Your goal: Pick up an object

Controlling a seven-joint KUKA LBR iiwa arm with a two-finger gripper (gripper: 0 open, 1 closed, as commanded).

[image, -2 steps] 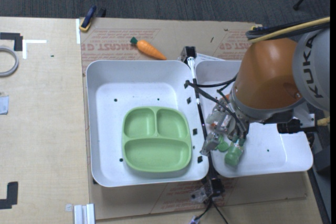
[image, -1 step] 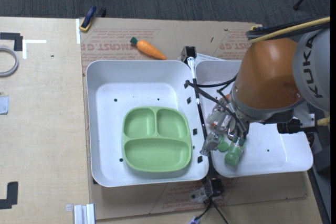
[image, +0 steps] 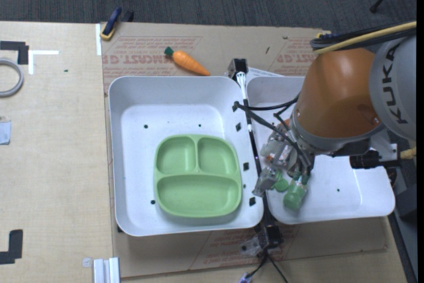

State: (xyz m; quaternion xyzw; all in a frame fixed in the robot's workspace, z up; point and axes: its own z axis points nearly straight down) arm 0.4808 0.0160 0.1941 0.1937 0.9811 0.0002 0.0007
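— Room first: how much does the arm [image: 351, 96] have?

— Little. Its gripper [image: 281, 172] hangs low over the right bin [image: 358, 199], close against the wall that bin shares with the left bin [image: 132, 142]. The rest of the right bin's floor, toward its far side, lies bare. In the left bin a green divided plate [image: 197, 175] fills the middle, leaving a margin of white floor all round, widest at the top.

— And the thing to pick up?

— A small green object [image: 293, 195] lies in the right bin's near left corner, just below the gripper. Its long axis runs slanted, from upper left to lower right toward the bin's near rim.

— Is the gripper clenched on it?

— I cannot tell; cables and the wrist crowd that spot, and whether they touch is unclear.

— Anything else hard to see?

— The arm's orange band covers much of the right bin's far part. A carrot [image: 187, 61] lies outside on the cardboard [image: 218, 43], beyond the left bin, pointing up-left.
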